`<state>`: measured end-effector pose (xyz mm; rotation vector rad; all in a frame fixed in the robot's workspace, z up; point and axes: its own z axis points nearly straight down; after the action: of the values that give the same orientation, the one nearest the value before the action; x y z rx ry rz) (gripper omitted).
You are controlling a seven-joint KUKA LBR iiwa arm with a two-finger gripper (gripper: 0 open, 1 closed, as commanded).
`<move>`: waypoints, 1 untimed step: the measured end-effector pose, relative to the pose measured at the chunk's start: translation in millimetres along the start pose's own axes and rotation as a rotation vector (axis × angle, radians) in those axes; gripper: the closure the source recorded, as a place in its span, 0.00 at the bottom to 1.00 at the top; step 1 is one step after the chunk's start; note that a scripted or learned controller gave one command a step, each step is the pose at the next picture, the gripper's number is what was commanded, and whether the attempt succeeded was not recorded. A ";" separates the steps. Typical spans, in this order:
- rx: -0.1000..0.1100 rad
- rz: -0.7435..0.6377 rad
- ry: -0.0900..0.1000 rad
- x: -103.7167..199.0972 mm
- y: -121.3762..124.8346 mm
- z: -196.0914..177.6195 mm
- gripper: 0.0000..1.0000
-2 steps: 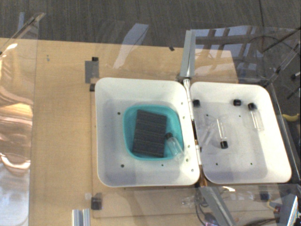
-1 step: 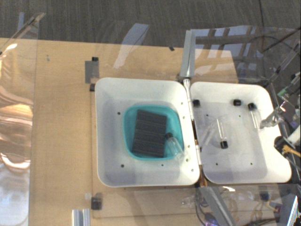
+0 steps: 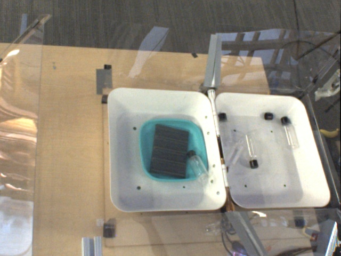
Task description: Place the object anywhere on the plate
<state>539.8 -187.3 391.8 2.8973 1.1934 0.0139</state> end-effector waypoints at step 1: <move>0.009 0.033 -0.004 -36.2 -32.8 158.8 0.00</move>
<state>492.8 -190.1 232.5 2.9233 1.1482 0.0025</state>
